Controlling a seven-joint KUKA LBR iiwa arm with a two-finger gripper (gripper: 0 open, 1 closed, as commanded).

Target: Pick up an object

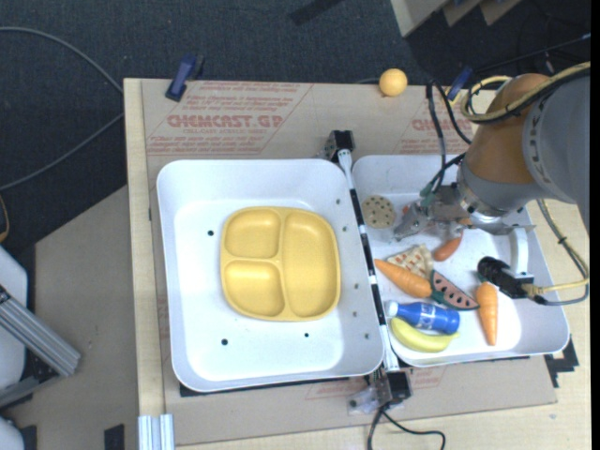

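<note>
1. Arm (pixel 525 148): grey with an orange band, reaching in from the right and hanging over the far half of the right bin (pixel 553 331). Its jaws are sitting low over the bin floor, between the cookie and the small red-orange piece. From where I am standing I cannot tell whether they are spread or pressed together, and nothing is showing between them.
2. Cookie (pixel 378 211): round, speckled, lying flat near the bin's left wall, just beside the jaws.
3. Small red-orange piece (pixel 448 247): lying just in front of the jaws, its long axis slanting from lower left to upper right.
4. Pizza slice (pixel 410 258): lying flat in the middle of the right bin, near the jaws.
5. Long carrot (pixel 403 277): lying just beside the pizza slice, its long axis running from upper left to lower right.
6. Watermelon slice (pixel 453 295): lying at the carrot's lower-right end, slanting the same way.
7. Second carrot (pixel 487 313): lying towards the bin's right side, its long axis running far to near and its narrow end pointing at the near rim.
8. Blue bottle (pixel 427 318): lying on its side, its long axis running across the bin.
9. Banana (pixel 420 338): curving along the near rim, touching the bottle.
10. Left bin (pixel 187 251): holding a yellow divided plate (pixel 280 262), lying flat at its centre.
11. Counter (pixel 141 157): carrying both bins and, beyond them, an orange ball (pixel 393 82).
</note>
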